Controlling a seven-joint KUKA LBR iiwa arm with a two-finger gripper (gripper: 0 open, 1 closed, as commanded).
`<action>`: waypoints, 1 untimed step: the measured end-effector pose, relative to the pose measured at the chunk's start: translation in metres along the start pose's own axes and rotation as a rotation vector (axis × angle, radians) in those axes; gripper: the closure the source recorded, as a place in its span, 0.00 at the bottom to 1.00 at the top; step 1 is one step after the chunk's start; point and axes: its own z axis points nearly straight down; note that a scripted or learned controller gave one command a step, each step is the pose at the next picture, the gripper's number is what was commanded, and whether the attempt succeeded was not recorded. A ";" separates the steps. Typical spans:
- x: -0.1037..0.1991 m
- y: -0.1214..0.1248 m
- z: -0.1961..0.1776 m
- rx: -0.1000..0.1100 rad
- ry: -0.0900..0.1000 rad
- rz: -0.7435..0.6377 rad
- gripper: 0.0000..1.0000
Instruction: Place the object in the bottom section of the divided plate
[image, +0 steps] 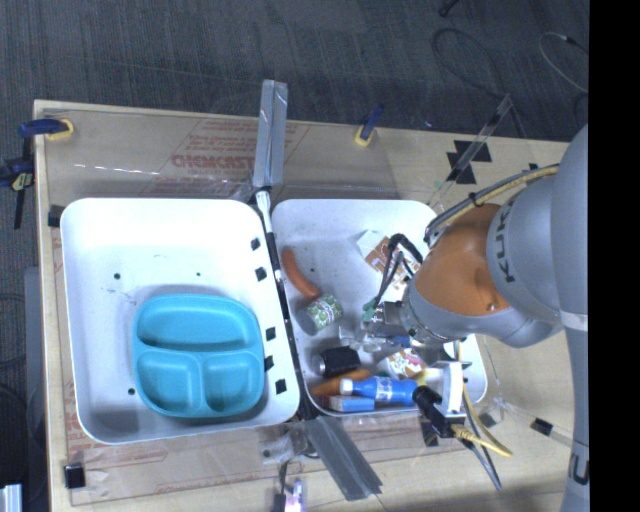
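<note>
One blue divided plate (200, 353)

Bright, even overhead light. White bins (160, 240) glare nearly blown out; soft shadow pools along the divided plate (200, 355)'s lower-left rim. Floor beyond the bins dim. Overall slightly soft, grainy.

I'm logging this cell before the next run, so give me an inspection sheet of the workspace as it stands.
Surface: wooden bench bearing two white bins side by side.
Job's things: blue divided plate in the left bin, nothing on it.
Clutter: right bin holds a sausage, a blue tube and other small items.
Grippers: gripper low over the right bin's items.
Cables: black cable at the wrist.
Surroundings: blue clamps on the bench edge, dark floor.
</note>
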 end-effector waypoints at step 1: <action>0.070 -0.013 -0.142 0.022 0.006 -0.093 1.00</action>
